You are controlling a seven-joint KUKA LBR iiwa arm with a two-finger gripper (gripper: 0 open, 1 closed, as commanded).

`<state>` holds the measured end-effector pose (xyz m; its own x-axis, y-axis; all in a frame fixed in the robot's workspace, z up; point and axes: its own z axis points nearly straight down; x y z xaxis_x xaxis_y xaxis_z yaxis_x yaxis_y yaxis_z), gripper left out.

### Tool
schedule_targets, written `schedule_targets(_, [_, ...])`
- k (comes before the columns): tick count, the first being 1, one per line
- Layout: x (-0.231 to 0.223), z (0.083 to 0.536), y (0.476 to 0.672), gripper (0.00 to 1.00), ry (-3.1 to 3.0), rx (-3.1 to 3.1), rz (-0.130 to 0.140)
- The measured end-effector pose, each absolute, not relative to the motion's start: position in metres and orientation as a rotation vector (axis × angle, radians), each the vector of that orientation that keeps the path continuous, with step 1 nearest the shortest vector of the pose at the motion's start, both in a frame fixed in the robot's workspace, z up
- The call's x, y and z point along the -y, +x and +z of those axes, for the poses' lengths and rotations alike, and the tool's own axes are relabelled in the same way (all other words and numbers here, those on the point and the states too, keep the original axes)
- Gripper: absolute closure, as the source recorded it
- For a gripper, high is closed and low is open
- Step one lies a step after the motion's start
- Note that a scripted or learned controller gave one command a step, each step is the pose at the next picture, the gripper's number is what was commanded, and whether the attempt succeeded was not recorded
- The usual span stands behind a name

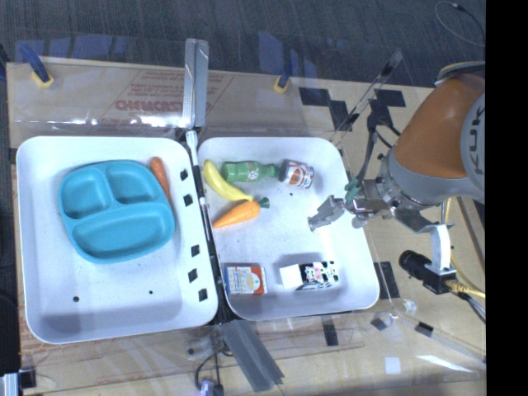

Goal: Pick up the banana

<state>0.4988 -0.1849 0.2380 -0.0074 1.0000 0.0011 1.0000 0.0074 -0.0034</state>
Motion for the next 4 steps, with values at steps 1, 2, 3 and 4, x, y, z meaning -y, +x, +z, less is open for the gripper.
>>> schedule_targets(1, [0.139,0.299,0.554,0.0,-2.299,2.138,0.001])
schedule_targets(2, [0.075,0.258,0.591,0.0,-1.888,2.507,0.004])
schedule_targets(3, [0.035,0.192,0.646,0.0,-1.607,2.699,0.001])
schedule_targets(4, [0.01,0.193,0.652,0.0,-1.637,2.684,0.0])
